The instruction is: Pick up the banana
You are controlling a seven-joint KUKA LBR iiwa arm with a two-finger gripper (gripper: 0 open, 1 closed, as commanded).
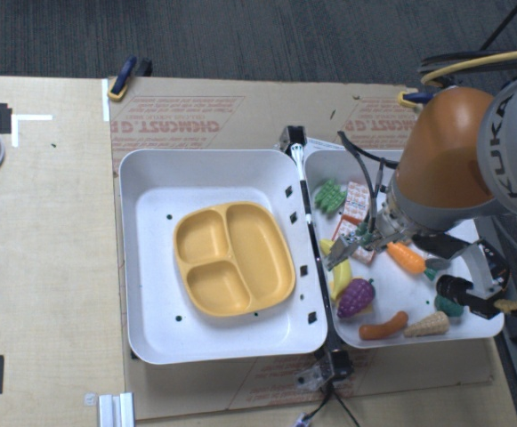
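In the camera view I see the banana in the right bin, by its left wall, above the purple grapes. My gripper is just above the banana; its opening I cannot tell.

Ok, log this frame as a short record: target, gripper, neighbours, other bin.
target: banana, lying in the right bin near its left wall
gripper: gripper low over the right bin, just above the banana; grasp cannot be judged
neighbours: purple grapes, carrot, sausage
other bin: left bin holds a yellow divided plate
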